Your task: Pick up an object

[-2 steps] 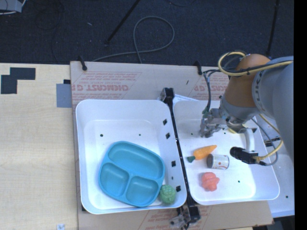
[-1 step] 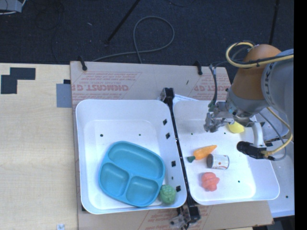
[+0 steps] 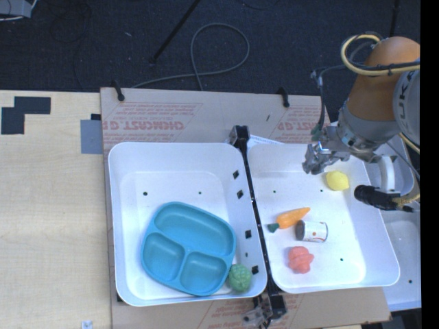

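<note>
Arm: grey KUKA w/ orange band [image 3: 384,81] above the wrist, seen entering from the right, over the upper right corner of the right bin.
Gripper [image 3: 315,163]: seen low over the back of the right bin, just left of the lemon; whether it is spread or pressed together cannot be told, and nothing is seen pinched in it.
Right bin [image 3: 370,266]: white, shallow; four small objs are held in it.
Lemon [image 3: 337,180]: yellow, lying near the bin's back right, just beside the gripper, apart from the other objs.
Carrot [image 3: 291,218]: orange w/ green end, laid at a slant in the middle of the bin, green end toward the divider.
Can [image 3: 313,231]: small, white w/ dark end, lying on its side just below the carrot, approx. touching it.
Pink obj [image 3: 300,259]: lumpy, reddish-pink, placed toward the front of the bin, below the can.
Left bin [image 3: 130,177]: white; a blue tray and a green obj are held in it.
Blue tray [image 3: 188,247]: three compartments, set at a tilt in the front half of the bin.
Green obj [image 3: 239,278]: round, bumpy, tucked in the front right corner, touching the tray's edge.
Bench [image 3: 48,218]: light wood, w/ cardboard [image 3: 192,118] under the bins.
</note>
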Robot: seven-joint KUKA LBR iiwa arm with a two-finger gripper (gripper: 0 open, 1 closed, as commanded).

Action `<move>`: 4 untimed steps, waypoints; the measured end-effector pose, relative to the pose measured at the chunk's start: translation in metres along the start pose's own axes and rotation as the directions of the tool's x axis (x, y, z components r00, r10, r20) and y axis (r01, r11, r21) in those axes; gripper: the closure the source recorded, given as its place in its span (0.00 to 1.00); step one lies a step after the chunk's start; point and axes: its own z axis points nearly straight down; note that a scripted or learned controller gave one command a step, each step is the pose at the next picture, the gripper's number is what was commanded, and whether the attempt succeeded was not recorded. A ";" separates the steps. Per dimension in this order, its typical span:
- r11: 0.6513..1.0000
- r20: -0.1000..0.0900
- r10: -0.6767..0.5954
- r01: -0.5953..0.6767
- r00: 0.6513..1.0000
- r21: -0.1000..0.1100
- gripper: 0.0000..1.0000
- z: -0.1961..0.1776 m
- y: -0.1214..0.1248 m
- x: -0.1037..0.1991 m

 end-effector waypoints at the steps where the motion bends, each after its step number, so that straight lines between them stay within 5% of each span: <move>1: 1.000 0.000 0.000 0.000 1.000 0.002 1.00 -0.039 0.001 -0.002; 4: 1.000 -0.003 -0.003 0.003 1.000 0.009 1.00 -0.024 0.000 0.164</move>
